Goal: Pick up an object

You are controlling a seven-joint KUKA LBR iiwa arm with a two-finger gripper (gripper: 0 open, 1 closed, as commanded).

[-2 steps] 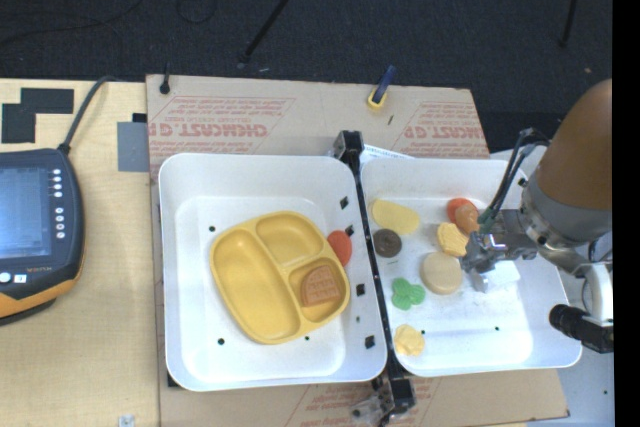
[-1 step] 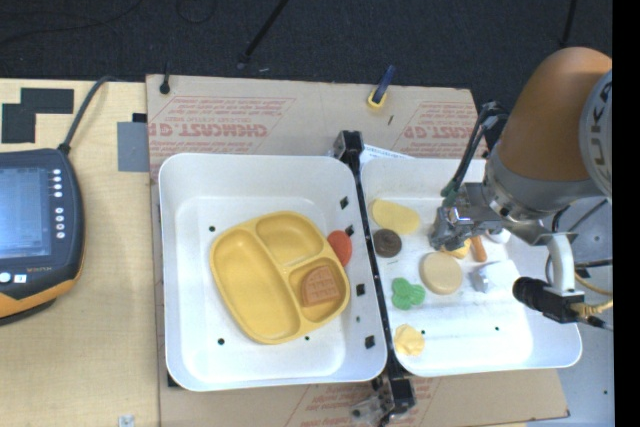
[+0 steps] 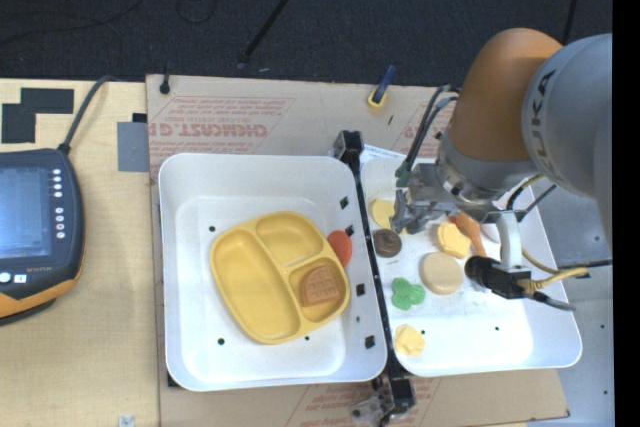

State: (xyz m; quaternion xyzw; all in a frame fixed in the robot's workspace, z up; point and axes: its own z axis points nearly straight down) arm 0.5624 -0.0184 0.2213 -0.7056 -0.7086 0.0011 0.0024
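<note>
camera view: beside the gripper (image 3: 404, 215), its state untellable, a brown disc (image 3: 386, 242) looks light, stiff; grip its rim.

One fixed camera looks down at a slant on both bins (image 3: 180, 215). The arm (image 3: 540, 105) enters from the right.

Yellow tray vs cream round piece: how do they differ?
The yellow tray lies in the left bin; the cream round piece lies in the right bin. The tray is far larger. The tray has compartments, one holding a brown piece; the round piece is a plain disc. Both lie flat.
</note>
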